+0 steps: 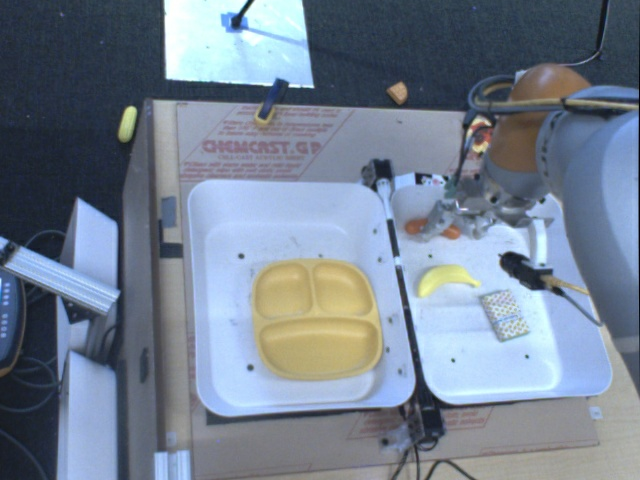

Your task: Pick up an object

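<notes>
Over the far end of the right bin, my tool hangs low, close to the white floor. A small orange thing lies right at its tip, with a second bit of orange showing just beneath the tool. I cannot tell whether I touch it or hold it, nor how wide the tool stands. Nearer the middle of this bin lies a banana, and just beside it a patterned block, both apart from my tool. A yellow divided plate sits in the left bin.
</notes>
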`<action>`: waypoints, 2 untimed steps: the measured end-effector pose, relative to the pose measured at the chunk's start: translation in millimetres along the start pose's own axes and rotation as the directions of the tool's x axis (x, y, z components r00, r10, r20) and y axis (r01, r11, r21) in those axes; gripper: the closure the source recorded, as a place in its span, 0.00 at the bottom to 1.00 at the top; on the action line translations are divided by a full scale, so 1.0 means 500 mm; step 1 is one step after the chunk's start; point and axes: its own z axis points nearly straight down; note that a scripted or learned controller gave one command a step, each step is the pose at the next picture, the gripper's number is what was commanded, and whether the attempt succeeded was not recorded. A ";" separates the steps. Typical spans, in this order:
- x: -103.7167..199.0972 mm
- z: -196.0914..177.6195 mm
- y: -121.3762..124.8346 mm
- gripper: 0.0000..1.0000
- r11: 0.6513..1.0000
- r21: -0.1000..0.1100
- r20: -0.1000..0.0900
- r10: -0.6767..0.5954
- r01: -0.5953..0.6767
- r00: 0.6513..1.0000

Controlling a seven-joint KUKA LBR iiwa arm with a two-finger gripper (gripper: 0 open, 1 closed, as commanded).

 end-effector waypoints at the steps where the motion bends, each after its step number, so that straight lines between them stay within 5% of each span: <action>1: 0.031 -0.001 -0.003 0.00 1.000 0.002 0.013 0.004 -0.004 1.000; 2: 0.043 -0.001 -0.128 0.00 1.000 -0.021 0.003 0.005 -0.005 1.000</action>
